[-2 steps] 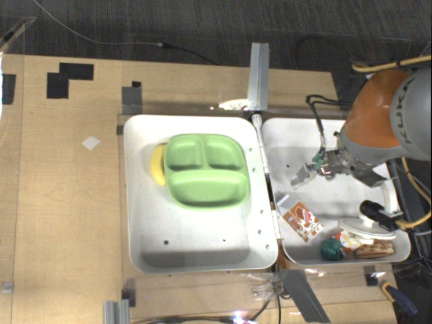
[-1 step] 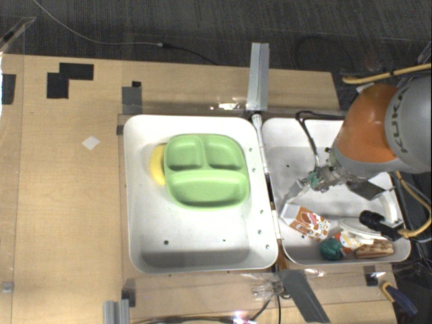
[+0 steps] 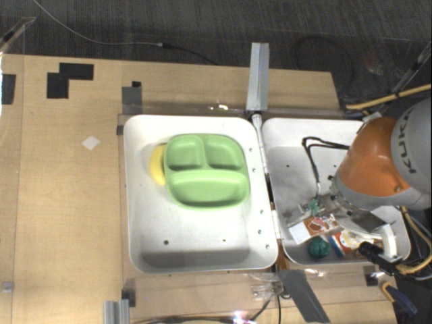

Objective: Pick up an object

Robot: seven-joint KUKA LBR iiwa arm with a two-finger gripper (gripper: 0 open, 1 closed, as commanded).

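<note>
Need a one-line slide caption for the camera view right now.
KUKA arm's end effector low in the right bin above small clutter; green divided tray sits in the left bin.

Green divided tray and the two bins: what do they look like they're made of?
Green divided tray: probably moulded plastic, matte to satin, judging by its uniform colour, rounded compartments and soft highlights. Left bin and right bin: white with smooth rounded corners and a dull sheen, likely plastic or coated sheet; the view leaves that open.
</note>
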